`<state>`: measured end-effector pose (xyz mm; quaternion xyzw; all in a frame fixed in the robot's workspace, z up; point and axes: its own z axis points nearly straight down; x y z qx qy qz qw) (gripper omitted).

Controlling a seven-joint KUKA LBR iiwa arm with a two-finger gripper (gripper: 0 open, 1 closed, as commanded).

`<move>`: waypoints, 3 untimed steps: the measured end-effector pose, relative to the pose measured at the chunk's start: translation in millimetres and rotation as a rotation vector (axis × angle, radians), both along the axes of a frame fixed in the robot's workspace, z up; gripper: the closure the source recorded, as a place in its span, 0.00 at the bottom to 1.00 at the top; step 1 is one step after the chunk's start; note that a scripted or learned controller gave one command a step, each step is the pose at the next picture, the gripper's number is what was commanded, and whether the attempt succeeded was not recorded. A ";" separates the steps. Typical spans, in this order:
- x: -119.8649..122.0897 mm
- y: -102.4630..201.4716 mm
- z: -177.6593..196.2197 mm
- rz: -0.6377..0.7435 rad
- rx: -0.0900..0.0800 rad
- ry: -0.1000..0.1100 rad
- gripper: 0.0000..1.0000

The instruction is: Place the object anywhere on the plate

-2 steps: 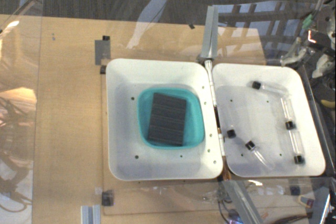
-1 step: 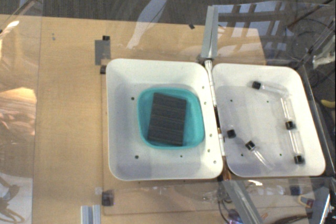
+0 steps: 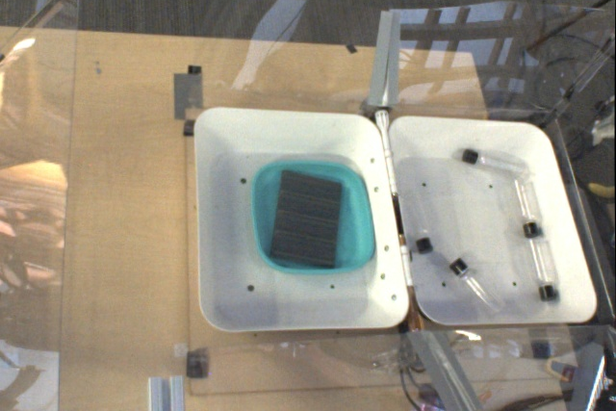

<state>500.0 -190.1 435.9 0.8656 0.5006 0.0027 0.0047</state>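
On the wood bench (image 3: pixel 106 236), left bin (image 3: pixel 217 294) holds teal plate (image 3: pixel 358 226) with dark ribbed block (image 3: pixel 306 218) on it; right bin's (image 3: pixel 568 303) clear tubes (image 3: pixel 535 236) hard to resolve.

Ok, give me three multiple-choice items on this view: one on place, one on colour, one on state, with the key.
1. Which bin holds the plate? A left bin B right bin C neither
2. What colour is the plate? A red B teal C yellow
3. How does the dark ridged block lie? A flat on the plate B leaning on a bin wall C on the bench

Key: 1 A, the plate sits in the left bin. 2 B, its rim is teal. 3 A, the block rests flat within the rim.
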 end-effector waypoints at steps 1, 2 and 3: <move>-8.2 -7.9 0.2 -0.110 0.001 -0.001 0.00; 135.3 -5.1 -0.1 -0.242 0.003 0.000 0.00; 91.8 -7.1 0.2 -0.347 0.005 0.001 0.00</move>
